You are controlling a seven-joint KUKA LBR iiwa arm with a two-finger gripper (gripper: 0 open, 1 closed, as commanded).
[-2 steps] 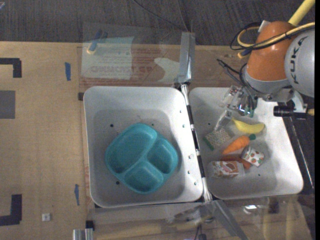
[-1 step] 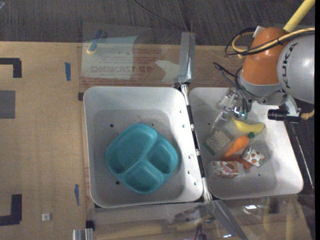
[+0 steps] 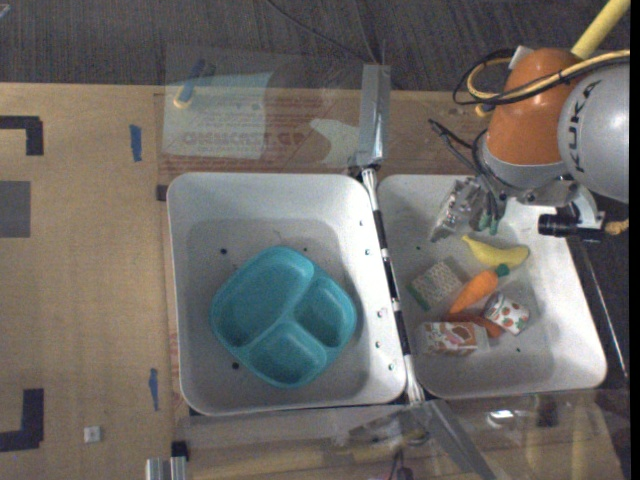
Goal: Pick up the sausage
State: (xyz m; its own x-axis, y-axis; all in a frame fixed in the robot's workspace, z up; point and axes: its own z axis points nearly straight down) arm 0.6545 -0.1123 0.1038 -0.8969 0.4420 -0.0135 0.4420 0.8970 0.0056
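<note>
Over the back corner of the shallow white bin on the view's right [image 3: 590, 368], the grey arm with its orange band [image 3: 530, 108] reaches in from the right. Its wrist is bent downward so that the jaws point into the bin, close to the floor. They hang just beside the yellow toy banana [image 3: 497, 254], on its far side. The metal parts blur together at this slant, so I cannot tell whether the jaws are apart or together, and I see nothing between them.

I judge this to be the approach step, with no grasp made yet. The sausage is hard to pick out. My best guess is the short reddish-brown piece [image 3: 484, 322] nearer the front of the same bin. It lies below the orange toy carrot [image 3: 473, 290], between the small printed carton [image 3: 450, 338] and the white cup with red spots [image 3: 510, 315], and it seems to touch both.

The next move calls for carrying the jaws forward past the banana and the carrot. They then have to come down into a tight cluster where the neighbours leave little room. A small tan waffle-like square [image 3: 436, 281] lies nearby, to the carrot's left.

The other white bin [image 3: 190, 218] holds a teal divided plastic plate [image 3: 284, 314]. Both bins sit on the tan desk [image 3: 80, 268].
</note>
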